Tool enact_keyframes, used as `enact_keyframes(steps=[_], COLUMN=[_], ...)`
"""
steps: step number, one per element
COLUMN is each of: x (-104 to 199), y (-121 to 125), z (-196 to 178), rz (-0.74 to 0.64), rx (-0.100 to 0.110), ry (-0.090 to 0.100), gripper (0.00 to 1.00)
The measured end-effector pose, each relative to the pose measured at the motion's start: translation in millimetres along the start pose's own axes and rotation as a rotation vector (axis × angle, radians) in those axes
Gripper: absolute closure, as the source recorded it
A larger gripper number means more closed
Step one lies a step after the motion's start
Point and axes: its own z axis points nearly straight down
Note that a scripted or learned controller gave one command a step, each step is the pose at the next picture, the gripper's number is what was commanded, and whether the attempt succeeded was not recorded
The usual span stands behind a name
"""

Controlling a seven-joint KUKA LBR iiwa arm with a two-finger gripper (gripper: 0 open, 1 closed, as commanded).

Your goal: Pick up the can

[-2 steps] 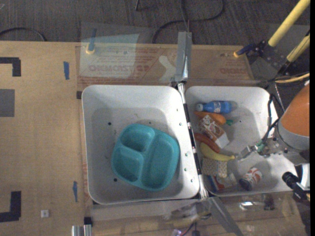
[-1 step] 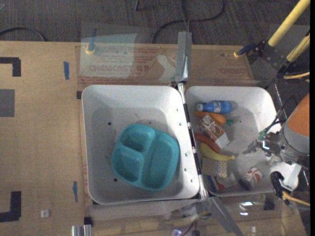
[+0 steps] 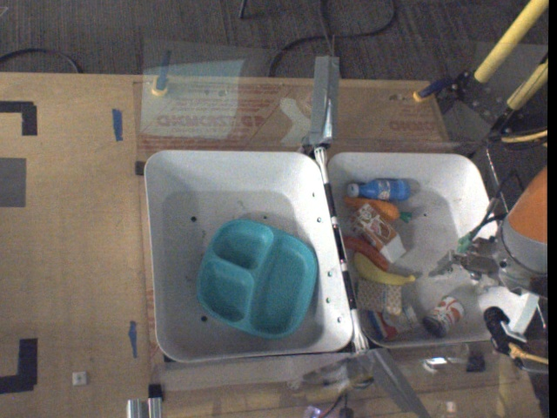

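The can, red and white with a silver top, lies on its side near the front right corner of the right bin. My gripper hangs over the right side of that bin, a little behind the can and apart from it. The grey arm with its orange band comes in from the right edge. Nothing shows in the gripper.
The right bin also holds a blue bottle, an orange item, a small carton, a banana and a patterned packet. A teal divided plate lies in the left bin. Yellow-handled tools stand at the back right.
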Motion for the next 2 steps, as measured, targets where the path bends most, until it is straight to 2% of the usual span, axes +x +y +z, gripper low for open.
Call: enact_keyframes(steps=[1,2], x=[-6.0,-6.1], y=[-2.5,-2.2], z=[1.0,1.0], rz=[-0.370,-0.370], rx=[0.003,0.002], ry=[-0.006,-0.006], gripper=[0.00,0.00])
